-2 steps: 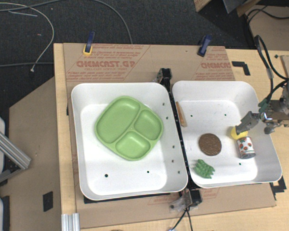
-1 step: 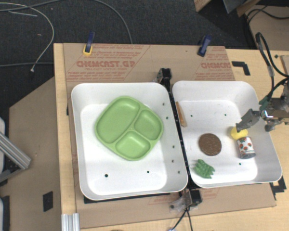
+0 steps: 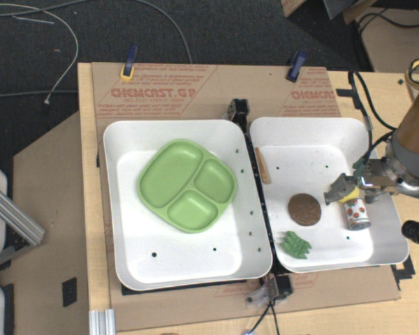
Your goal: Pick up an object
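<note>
The tool (image 3: 343,189) hung low at the right bin's (image 3: 293,128) right edge, touching a small can (image 3: 357,213), apparently positioned for a grasp; its state could not be told.

In the right bin (image 3: 314,135), you have bare floor across the top and middle. The claw (image 3: 346,189) hangs by the small can (image 3: 357,213) near the right wall, the brown disc (image 3: 304,209) just left, the green toy (image 3: 296,244) below. A green divided plate (image 3: 187,185) crowds the left bin (image 3: 126,187).
</note>
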`<state>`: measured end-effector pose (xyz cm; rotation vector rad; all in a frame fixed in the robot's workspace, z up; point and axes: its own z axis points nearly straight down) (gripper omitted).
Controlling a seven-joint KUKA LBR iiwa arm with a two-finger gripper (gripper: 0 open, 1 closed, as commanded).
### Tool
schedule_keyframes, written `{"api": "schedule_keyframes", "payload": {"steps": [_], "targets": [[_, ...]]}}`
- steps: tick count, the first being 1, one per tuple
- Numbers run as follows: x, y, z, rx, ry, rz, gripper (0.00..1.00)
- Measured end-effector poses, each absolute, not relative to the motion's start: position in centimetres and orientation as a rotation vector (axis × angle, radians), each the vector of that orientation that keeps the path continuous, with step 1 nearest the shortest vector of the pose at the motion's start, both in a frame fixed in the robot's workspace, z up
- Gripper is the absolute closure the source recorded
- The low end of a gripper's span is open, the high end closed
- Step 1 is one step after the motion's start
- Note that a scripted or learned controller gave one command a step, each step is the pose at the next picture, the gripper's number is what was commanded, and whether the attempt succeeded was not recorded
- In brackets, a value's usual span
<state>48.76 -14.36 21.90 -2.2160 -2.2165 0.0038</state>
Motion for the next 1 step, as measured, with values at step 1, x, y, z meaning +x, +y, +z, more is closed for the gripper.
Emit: {"api": "schedule_keyframes", "payload": {"steps": [1], "targets": [[48.35,-13.43,17.10,-2.220,-2.219,0.000,0.00]]}}
